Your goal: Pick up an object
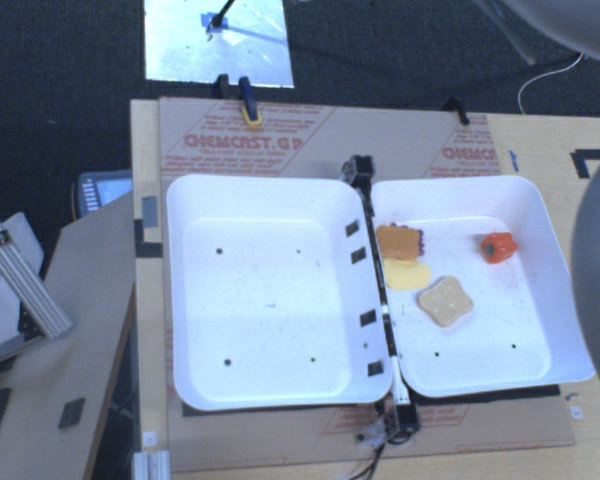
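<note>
Two white bins sit side by side on the bench. The right bin (540,358) holds four small things: an orange-brown biscuit (399,241) near its left wall, a pale yellow disc (408,275) just below it and touching, a tan piece of toast (445,301) beside the disc, and a red-orange pepper (498,248) well apart toward the right. The left bin (195,368) lies beside it. The grey arm (595,238) looms blurred along the right edge; whether its jaws are open or closed cannot be told.
</note>
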`<state>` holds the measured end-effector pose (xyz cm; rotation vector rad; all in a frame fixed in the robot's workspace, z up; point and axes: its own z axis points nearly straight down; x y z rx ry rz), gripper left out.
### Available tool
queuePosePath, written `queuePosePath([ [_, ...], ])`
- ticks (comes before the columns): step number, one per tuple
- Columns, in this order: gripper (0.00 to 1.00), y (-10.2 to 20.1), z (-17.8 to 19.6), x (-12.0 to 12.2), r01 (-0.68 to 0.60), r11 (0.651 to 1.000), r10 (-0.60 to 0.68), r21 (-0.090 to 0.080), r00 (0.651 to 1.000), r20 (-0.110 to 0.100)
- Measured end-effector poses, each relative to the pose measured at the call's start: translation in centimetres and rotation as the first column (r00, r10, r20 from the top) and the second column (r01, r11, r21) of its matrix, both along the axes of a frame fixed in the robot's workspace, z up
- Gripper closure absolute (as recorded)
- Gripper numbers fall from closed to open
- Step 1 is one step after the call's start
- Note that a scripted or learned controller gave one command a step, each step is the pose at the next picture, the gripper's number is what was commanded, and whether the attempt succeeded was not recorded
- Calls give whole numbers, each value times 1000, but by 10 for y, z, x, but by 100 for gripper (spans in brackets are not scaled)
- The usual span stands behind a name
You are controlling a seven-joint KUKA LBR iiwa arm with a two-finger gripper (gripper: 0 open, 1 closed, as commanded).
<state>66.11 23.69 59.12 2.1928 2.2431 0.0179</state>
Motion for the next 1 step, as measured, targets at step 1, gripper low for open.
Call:
queuePosePath([
  [1,0,0,0,0,-1,1000,1,0,1000,-1],
])
